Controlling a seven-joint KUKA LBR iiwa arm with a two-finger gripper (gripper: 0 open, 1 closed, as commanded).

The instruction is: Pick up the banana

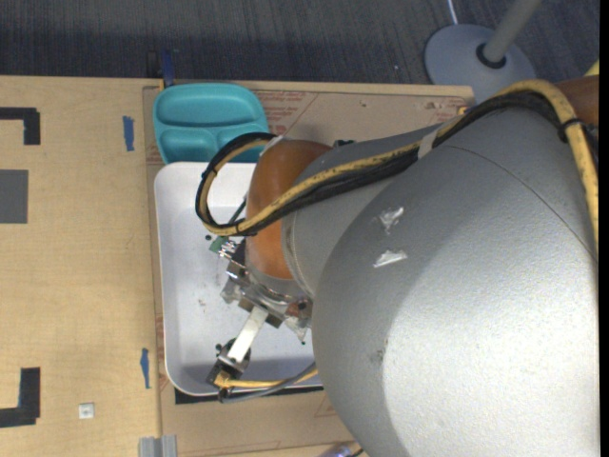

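**Squarely over the white bin [181,284], the arm [457,284] masks its own gripper [255,301]**

Low beneath the orange band [271,208], the gripper hangs over the middle of the bin and points down toward its floor. Whether it is open or closed cannot be told from this angle, because the wrist sits right on top of it. The band is just above it. Behind that, the grey arm swells across the right and lower part of the view and covers the bin's right side. Where the banana lies cannot be told.

The bare stretch of bin floor on the left is white, with a few small dark specks. A teal tray [209,117] with two hollows lies at the bin's far end, against its rim. Around the bin spreads the brown cardboard bench top [76,208], marked with black tape pieces [24,127] and short blue tape strips [128,133]. Beyond the bench, on dark carpet [238,17], stands the round grey base of a stand [457,60], with its pole slanting up to the right.
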